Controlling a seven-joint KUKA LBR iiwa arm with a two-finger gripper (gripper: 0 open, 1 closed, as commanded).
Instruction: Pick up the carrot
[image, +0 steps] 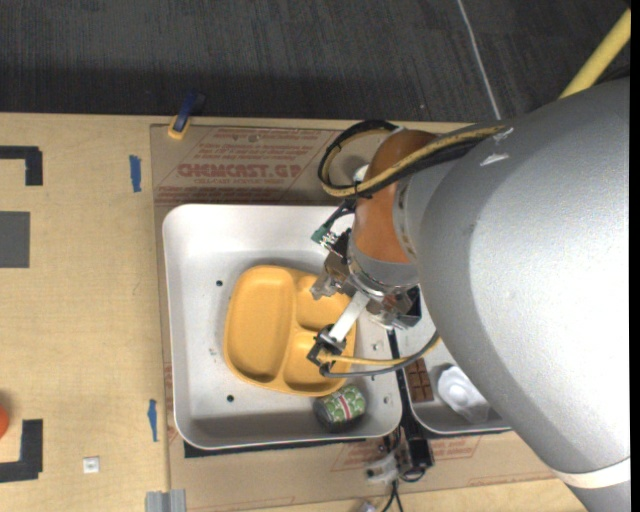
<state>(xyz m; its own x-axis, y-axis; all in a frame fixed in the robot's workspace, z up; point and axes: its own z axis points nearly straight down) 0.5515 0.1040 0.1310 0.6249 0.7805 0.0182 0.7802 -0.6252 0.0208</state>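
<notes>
The fingers (338, 326) stand parted, one tip toward 12 o'clock and the dark-tipped one toward 6 o'clock. Between them is only the surface of the yellow divided dish (262, 330), so the gripper (323, 320) grasps nothing. It hangs over the dish's 3 o'clock side, above the ridge between two compartments.

From the gripper's 2 o'clock rises the wrist with its orange band (385, 215), with black cables looped round it. Beyond that the grey arm (540, 290) takes up the 3 o'clock side of the view.

The dish lies in the left bin (190, 300), nearer its 3 o'clock wall than its 9 o'clock wall. At the dish's 5 o'clock, just beside its rim, sits a small rounded thing patterned green, red and white (341, 407), close to the bin's 6 o'clock wall.

At 3 o'clock of that the right bin (450, 425) shows a corner beneath the arm, with a dark brown ridged bar (418, 380) and a white crumpled thing (461, 390) in it.

Both bins sit on cardboard with red print (240, 160).

Well apart at 8 o'clock, cut by the view's edge, lies a small orange-red thing (3, 422) on the bench; whether it is the carrot I cannot tell.
</notes>
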